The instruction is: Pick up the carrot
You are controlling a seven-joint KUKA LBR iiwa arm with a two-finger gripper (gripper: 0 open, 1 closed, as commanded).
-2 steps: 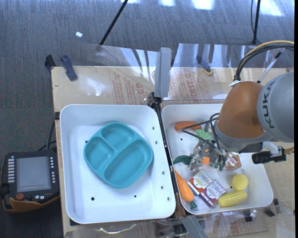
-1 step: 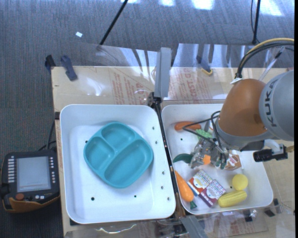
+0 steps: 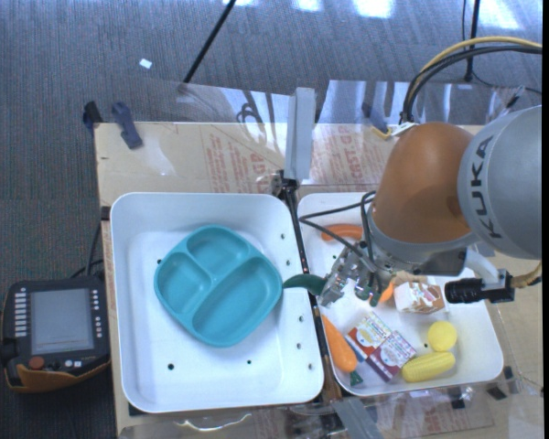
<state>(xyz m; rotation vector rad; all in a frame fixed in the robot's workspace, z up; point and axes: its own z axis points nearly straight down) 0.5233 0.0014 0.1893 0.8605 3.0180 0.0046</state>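
The carrot (image 3: 339, 341) is orange with a small green tip and lies at a slant along the right bin's left wall, near the front. My gripper (image 3: 347, 284) hangs just above and behind it, over the left part of the right bin (image 3: 490, 332). The carrot lies on the bin floor, apart from the gripper. A dark green piece (image 3: 302, 282) pokes out to the gripper's left, across the rim between the bins.
A teal divided plate (image 3: 218, 283) lies in the left bin (image 3: 128, 245). The right bin also holds a red and white packet (image 3: 382, 344), a snack bag (image 3: 419, 295), two yellow fruits (image 3: 442, 336) (image 3: 427, 366) and an orange item (image 3: 343, 231) at the back.
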